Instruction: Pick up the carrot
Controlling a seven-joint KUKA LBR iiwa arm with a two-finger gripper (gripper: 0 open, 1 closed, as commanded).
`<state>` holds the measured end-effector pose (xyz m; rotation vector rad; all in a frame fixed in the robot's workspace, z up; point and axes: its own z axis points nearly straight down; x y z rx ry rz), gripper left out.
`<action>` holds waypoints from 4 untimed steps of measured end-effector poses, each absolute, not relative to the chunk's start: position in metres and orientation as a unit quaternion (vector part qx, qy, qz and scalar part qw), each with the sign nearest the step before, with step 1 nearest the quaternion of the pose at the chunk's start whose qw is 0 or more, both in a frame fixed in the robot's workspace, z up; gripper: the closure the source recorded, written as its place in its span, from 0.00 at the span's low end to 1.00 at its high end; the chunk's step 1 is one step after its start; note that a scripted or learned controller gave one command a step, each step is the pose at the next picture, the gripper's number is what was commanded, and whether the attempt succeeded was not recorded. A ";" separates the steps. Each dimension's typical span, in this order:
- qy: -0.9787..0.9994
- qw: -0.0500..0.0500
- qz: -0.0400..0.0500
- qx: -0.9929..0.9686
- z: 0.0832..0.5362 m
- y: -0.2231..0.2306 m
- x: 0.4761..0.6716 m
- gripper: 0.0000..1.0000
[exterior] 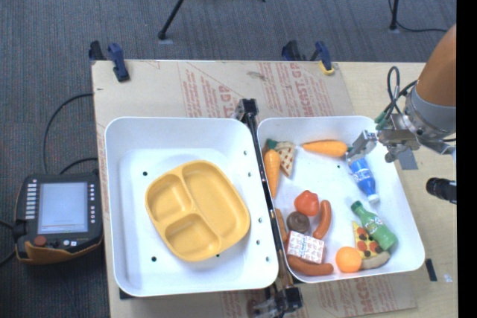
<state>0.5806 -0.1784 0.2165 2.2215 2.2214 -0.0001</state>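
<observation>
The carrot (325, 148) lies at the far edge of the right bin (412, 233), just left of the gripper (380, 145), which hangs beside it released and grasping nothing.

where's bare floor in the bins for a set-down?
Left bin: bare strips all round the yellow divided plate. Right bin: a small white patch between the carrot, tomato and blue bottle. Its lower half is crowded with toy food.
</observation>
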 end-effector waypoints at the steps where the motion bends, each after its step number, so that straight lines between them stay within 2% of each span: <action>1: 0.714 -0.002 -0.001 0.700 0.109 -0.149 0.643 0.00; 2: 0.576 -0.003 0.009 0.818 0.093 -0.169 0.650 0.00; 3: 0.577 -0.001 0.004 0.817 0.101 -0.172 0.648 1.00; 4: 0.578 -0.004 0.006 0.816 0.101 -0.168 0.649 0.00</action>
